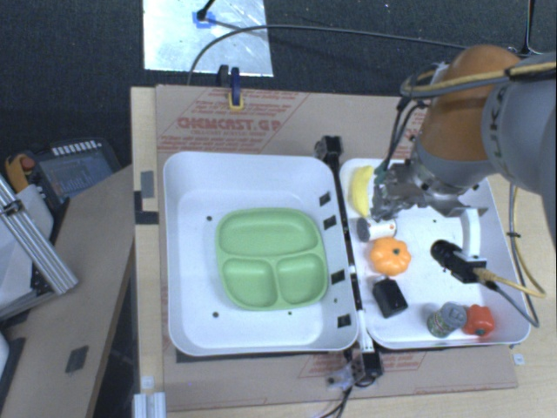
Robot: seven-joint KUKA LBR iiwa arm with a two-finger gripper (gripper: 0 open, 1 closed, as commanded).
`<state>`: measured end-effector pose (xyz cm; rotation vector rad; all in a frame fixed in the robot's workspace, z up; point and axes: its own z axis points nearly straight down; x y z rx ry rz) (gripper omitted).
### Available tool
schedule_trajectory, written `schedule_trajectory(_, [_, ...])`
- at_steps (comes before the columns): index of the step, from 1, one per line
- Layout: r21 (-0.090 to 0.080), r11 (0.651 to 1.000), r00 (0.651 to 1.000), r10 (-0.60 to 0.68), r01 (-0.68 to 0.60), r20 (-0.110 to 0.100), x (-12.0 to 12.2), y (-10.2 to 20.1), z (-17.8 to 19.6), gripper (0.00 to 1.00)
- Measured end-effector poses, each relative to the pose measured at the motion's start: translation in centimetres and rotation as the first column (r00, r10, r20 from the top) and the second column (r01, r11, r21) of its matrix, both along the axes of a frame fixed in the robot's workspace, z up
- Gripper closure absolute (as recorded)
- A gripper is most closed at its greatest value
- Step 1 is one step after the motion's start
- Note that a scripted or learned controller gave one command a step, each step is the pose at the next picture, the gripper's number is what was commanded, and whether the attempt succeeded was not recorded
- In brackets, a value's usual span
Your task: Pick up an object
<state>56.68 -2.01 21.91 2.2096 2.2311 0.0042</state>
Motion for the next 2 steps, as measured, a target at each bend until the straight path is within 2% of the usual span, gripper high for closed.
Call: schedule_trajectory(2, [0.001, 1.0, 1.0, 0.0, 0.0, 0.001, 3.7, 9.5, 1.7, 1.0])
